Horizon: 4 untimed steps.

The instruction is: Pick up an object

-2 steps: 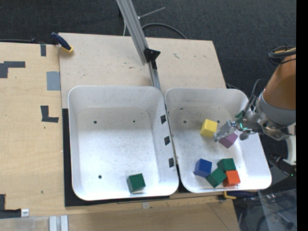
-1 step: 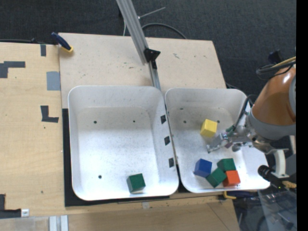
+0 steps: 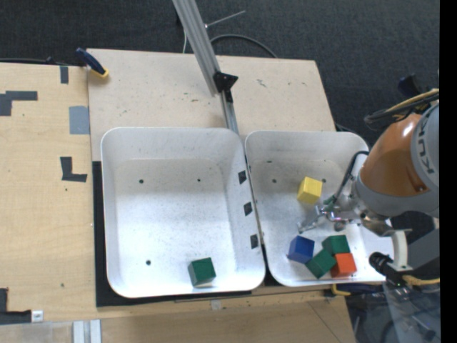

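Jaws: you cannot tell from this view whether they stand apart or together; the gripper (image 3: pixel 323 216) is a small tangle of metal low in the right bin (image 3: pixel 285 145), and nothing is visibly held.
Nearest block: the yellow cube (image 3: pixel 310 190) sits just up and left of the gripper, near it but apart, on the bin floor.
Other candidates: the blue cube (image 3: pixel 300 249) lies just below the gripper; beside it cluster a dark green block (image 3: pixel 321 264), a second green block (image 3: pixel 335 244) and an orange-red block (image 3: pixel 345 264), touching or nearly touching one another.
Handling: you should expect these cubes to be light, stiff and not fragile; their flat faces look smooth, so a corner grip may slip.
Where to take hold: square across two opposite flat faces. The yellow cube stands alone, so its sides are free; the clustered ones leave little room for a finger.
Farther out: a lone green cube (image 3: pixel 202 271) rests near the front wall of the left bin (image 3: pixel 171 138), well apart from the gripper.
Arm: the orange band (image 3: pixel 389 163) hangs over the right bin's right rim.
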Available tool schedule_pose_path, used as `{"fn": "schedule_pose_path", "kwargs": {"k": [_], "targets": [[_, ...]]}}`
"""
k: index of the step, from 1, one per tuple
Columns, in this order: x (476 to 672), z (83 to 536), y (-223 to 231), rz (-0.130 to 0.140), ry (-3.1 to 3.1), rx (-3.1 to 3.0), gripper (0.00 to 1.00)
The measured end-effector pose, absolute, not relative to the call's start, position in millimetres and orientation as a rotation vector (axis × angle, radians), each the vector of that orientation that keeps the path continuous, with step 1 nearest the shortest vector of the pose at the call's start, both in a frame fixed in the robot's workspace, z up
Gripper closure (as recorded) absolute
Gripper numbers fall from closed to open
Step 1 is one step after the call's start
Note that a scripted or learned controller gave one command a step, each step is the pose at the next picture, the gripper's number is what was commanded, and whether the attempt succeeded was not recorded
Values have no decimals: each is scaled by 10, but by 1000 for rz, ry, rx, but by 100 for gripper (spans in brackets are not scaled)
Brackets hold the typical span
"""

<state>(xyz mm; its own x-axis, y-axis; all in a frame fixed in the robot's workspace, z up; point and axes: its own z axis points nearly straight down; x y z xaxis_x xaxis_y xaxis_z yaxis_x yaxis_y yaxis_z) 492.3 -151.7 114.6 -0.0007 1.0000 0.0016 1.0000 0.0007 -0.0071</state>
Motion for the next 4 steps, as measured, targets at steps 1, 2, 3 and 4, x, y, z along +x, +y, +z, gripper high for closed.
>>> {"fn": "schedule_pose_path", "kwargs": {"k": [1,2,3,4], "targets": [[4916,907,-1510,3,-2220,-2219,0],[4914,1011,-1503,3,-2220,-2217,100],[4973,1630,-1499,-4,-2226,-2223,100],[5064,2135,-1560,-3,-2226,-2223,100]]}}
